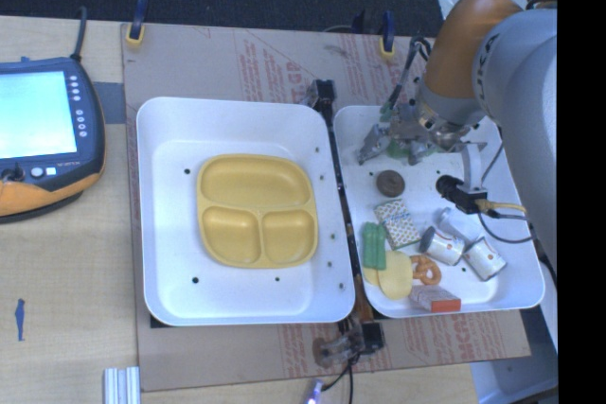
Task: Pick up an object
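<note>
My gripper [394, 147] hangs over the far end of the right bin [526, 298], its fingers spread open with nothing between them. Just in front of it lies a brown round disc [389, 182]. Nearer the front are a checkered packet [398, 220], a green block [375, 246], a yellow lump [395, 276], an orange pretzel-shaped ring [428, 272] and a pink-and-grey block [436, 301]. Two silvery cylinders [445, 246] [485, 260] lie at the right side of the bin.
The left bin [161, 279] holds a yellow divided plate [258, 208]. A tablet-like pendant [38, 132] lies on the bench at far left. The grey arm with its orange band [473, 33] covers the right bin's far right corner.
</note>
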`<state>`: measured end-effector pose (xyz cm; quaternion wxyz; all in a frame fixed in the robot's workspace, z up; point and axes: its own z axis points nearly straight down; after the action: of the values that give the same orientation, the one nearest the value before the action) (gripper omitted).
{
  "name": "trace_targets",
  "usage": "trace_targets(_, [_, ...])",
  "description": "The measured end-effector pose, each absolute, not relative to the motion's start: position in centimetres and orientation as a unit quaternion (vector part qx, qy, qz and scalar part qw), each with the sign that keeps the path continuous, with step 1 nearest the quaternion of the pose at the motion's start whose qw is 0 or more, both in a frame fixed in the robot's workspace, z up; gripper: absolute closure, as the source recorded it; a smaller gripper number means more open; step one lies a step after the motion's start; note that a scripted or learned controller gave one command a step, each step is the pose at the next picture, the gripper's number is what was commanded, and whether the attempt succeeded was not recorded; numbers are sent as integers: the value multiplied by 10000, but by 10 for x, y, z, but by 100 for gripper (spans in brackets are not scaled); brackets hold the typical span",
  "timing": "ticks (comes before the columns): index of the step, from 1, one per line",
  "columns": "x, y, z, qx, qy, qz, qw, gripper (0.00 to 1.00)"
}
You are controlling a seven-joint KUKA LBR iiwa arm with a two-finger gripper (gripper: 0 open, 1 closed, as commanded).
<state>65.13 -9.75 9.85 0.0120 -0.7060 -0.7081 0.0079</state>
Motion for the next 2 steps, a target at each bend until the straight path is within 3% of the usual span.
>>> trace_targets(1, [617,-110,91,-7054,-7088,20,9,0])
trace_targets(2, [617,-110,102,-7049,-7093,24,14,100])
